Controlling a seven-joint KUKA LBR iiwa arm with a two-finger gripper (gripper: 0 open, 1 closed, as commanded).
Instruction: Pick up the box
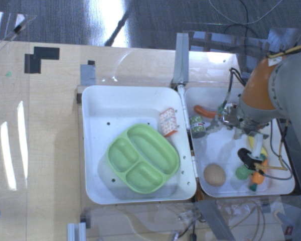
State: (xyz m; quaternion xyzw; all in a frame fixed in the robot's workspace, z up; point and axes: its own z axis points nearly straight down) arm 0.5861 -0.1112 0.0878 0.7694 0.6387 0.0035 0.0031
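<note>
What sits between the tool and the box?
In the camera view, a green-labelled can by the right bin's left wall lies between the tool and the box.

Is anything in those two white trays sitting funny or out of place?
The small box in the left tray leans tilted against the right wall rather than lying flat. The green plate beside it sits askew. Nothing looks spilled.

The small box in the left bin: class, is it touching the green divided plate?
Cannot tell. In the camera view the box sits at the upper right rim of the green plate; their edges meet in the picture with no plain gap.
</note>
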